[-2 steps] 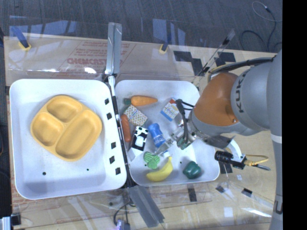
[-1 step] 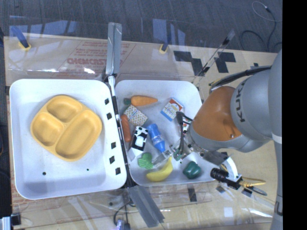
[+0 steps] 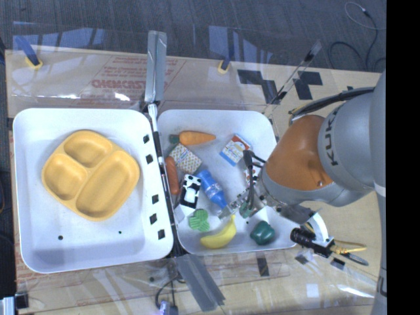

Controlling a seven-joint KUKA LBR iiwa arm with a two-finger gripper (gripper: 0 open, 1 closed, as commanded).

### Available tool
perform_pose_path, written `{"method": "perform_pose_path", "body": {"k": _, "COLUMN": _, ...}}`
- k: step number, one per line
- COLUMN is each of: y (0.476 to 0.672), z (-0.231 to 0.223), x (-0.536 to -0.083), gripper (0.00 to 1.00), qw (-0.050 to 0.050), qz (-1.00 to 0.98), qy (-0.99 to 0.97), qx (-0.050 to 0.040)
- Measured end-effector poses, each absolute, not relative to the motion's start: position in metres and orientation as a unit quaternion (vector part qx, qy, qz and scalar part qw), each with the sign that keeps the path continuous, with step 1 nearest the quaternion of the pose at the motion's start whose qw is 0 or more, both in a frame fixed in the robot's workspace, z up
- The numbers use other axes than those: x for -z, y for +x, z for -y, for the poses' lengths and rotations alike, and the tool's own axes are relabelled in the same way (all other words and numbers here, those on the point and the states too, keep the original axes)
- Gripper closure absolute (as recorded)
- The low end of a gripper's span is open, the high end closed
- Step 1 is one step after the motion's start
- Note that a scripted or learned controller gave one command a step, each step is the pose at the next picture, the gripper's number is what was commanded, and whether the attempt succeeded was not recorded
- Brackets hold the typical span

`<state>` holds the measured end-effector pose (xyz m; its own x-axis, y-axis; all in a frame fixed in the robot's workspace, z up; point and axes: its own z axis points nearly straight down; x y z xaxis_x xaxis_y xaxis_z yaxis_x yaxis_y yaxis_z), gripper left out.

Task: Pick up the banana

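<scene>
Hand of my grey arm hangs low in the right-hand white bin, its grip state something I cannot tell from this angle, nothing visibly held. My target, the curved yellow banana, lies near the bin's front wall, between a green leafy toy and a dark green pepper, just beside the hand, presumably lining up.

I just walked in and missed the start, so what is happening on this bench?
A grey arm with an orange band reaches into the right white bin, its gripper low among the toys, just above and right of the yellow banana. The banana lies on the bin floor near the front edge, not lifted. The left white bin holds a yellow divided plate.
</scene>
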<state>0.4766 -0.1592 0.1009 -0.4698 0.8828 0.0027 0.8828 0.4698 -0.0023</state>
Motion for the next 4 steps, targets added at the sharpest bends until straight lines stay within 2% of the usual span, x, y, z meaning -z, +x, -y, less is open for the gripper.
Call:
{"method": "perform_pose_path", "body": {"k": 1, "y": 0.477, "z": 0.093, "x": -0.204, "gripper": 1.00, "qw": 0.001, "qz": 0.683, "qy": -0.731, "qx": -0.0001}}
{"method": "perform_pose_path", "body": {"k": 2, "y": 0.477, "z": 0.094, "x": -0.204, "gripper": 0.00, "qw": 0.001, "qz": 0.682, "qy": -0.731, "qx": -0.0002}}
{"method": "perform_pose_path", "body": {"k": 3, "y": 0.475, "z": 0.137, "x": -0.145, "gripper": 0.00, "qw": 0.003, "qz": 0.805, "qy": -0.593, "qx": -0.0009}}
{"method": "perform_pose_path", "body": {"k": 4, "y": 0.476, "z": 0.202, "x": -0.092, "gripper": 0.00, "qw": 0.002, "qz": 0.853, "qy": -0.521, "qx": 0.0000}}
